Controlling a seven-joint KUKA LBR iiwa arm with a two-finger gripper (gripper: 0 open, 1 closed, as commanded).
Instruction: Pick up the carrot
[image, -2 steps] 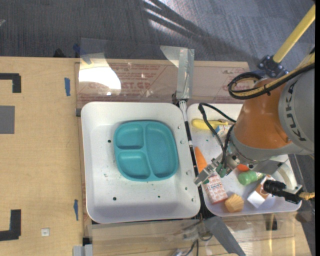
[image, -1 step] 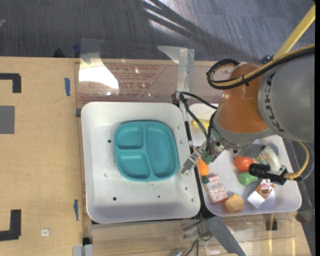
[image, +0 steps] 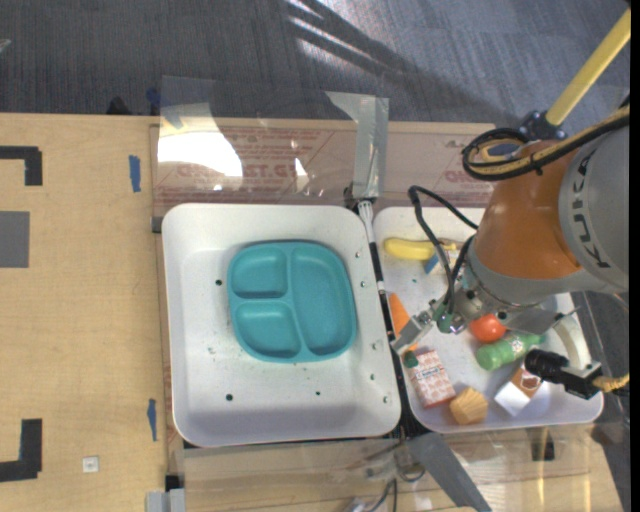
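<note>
The table (image: 80, 300) carries two white bins side by side. The left bin (image: 200, 400) holds a teal divided plate (image: 293, 300) at its centre. The arm (image: 545, 215) enters from three o'clock and hangs over the right bin (image: 570, 415). Its jaws (image: 425, 325) sit low near that bin's nine o'clock wall; how far apart they stand I cannot tell, and nothing is seen held. The carrot (image: 398, 312) lies against the bin's nine o'clock wall, just beside the jaws. A banana (image: 408, 248) lies at twelve o'clock, a red-and-white carton (image: 430, 378) at seven, a tomato (image: 489, 328) mid-bin.
</note>
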